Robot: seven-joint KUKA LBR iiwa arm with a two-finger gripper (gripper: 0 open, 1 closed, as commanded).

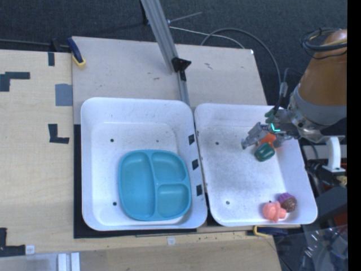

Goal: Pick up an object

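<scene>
Dark carpet lay around a pale wooden bench (34, 168) patched with grey and black tape, and a slim metal post (161, 27) slanted across its far side. Two shallow white bins sat touching along one edge, both of smooth plastic peppered with dark flecks. In the left bin (96, 123) lay a turquoise plate (153, 184), glossy, with rounded corners and three compartments. Near the right bin's (225, 168) front corner rested a soft-looking pink lump (273, 211), knobbly in shape, touching a smaller purple and brown piece (287, 201). The grey arm came in over that bin's far right side, its orange band (327, 66) broad and shiny above the wrist. The end effector (260, 140) hung above the bin floor, and a rounded dark-green object (264, 152) with an orange spot sat right at its tip, just beside the bin's right wall. I couldn't tell whether the fingers were apart or closed, nor whether they gripped the green object.
</scene>
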